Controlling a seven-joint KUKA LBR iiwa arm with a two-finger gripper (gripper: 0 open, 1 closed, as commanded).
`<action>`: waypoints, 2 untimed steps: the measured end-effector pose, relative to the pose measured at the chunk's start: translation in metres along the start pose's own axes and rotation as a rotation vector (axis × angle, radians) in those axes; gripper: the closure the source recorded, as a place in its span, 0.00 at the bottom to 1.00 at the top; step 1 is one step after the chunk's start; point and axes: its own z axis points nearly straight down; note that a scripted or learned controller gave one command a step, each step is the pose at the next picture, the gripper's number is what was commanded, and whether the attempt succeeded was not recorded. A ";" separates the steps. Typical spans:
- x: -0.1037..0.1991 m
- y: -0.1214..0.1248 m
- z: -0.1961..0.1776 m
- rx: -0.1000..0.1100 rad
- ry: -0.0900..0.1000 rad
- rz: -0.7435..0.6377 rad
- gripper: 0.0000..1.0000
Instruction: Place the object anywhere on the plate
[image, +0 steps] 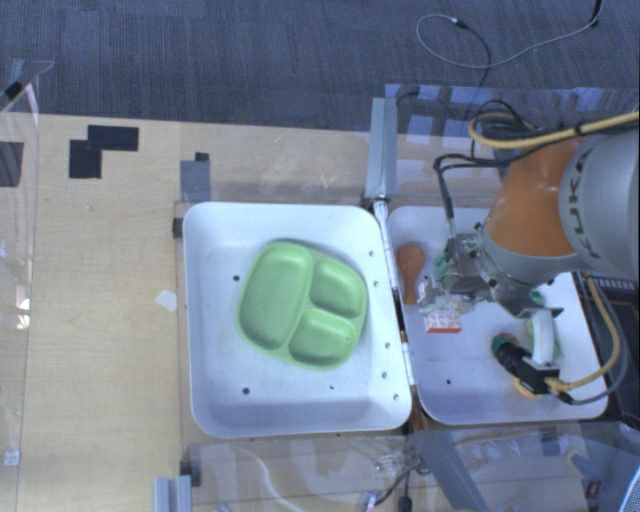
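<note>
Here, seen from the camera above, the pale wooden worktop (100, 320) carries two shallow white bins side by side. The left bin (215, 385) holds a green plate (303, 303) with three compartments: one long well on its left and two smaller wells on its right. The plate lies flat, near the middle of that bin and slightly turned, and nothing rests on it.

The right bin (470, 395) holds two loose things, both close to the wall it shares with the left bin. A brown oblong piece (410, 268) lies lengthwise just beside that wall. Just below and to the right of it is a crumpled, shiny packet (441, 316) with red and white on it. Neither one is on the plate.

The grey arm (545, 215), with its orange band, reaches in from the right over the right bin. Its tool (453, 278) sits low, right above the upper edge of the packet and just beside the brown piece. I cannot tell whether the tool is open or closed, nor whether it touches either thing.

Black tape marks (100, 148) sit on the worktop's far left, and a thin cable (455, 35) loops on the dark carpet (250, 50) beyond.
</note>
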 end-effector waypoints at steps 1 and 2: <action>0.062 0.035 0.000 -0.001 0.000 -0.077 1.00; 0.062 0.034 0.000 0.000 0.000 -0.077 0.00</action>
